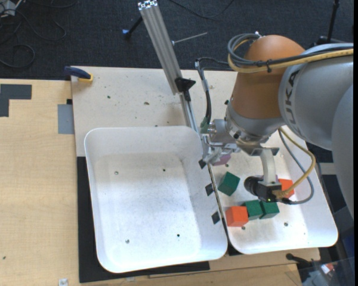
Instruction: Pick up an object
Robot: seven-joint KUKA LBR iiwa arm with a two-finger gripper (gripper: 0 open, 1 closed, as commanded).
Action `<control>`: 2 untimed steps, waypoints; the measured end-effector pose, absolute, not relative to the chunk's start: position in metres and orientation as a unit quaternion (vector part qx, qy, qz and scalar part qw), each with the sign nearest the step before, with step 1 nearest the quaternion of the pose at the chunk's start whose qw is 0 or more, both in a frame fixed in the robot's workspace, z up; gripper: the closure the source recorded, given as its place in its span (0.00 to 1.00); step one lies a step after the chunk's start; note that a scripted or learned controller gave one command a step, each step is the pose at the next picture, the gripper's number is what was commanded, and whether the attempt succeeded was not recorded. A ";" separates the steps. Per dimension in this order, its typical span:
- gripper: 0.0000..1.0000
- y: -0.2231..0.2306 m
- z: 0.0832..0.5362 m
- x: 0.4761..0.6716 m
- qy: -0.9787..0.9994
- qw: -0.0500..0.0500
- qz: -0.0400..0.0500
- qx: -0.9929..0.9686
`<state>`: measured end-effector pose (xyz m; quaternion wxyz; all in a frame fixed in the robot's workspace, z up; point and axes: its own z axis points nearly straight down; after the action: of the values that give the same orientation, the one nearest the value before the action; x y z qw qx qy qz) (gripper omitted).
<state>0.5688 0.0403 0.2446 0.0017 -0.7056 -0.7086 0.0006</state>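
Note:
My gripper (213, 155) hangs over the right bin's (310, 234) left side, close to the wall shared with the left bin (143, 201). A small purple thing (226, 158) shows right beside the gripper; whether it is held is unclear. Just below lies a dark green block (228, 183). Nearer the front are an orange block (237, 215) and two green blocks (255, 209) (270, 208) in a row. Another orange block (286, 187) sits to the right, partly hidden by robot parts.
A slanted aluminium rail (164, 46) rises behind the bins, ending near the gripper. The bulky arm (268, 88) covers the right bin's back half. A blue and yellow clamp (77, 72) sits at the bench's far left corner.

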 end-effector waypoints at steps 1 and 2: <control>1.00 0.092 0.221 0.565 -0.708 0.003 0.002 -0.706; 1.00 0.095 0.235 0.554 -0.707 0.002 0.001 -0.707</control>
<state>0.5538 0.0946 0.2353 0.0019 -0.7069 -0.7073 0.0015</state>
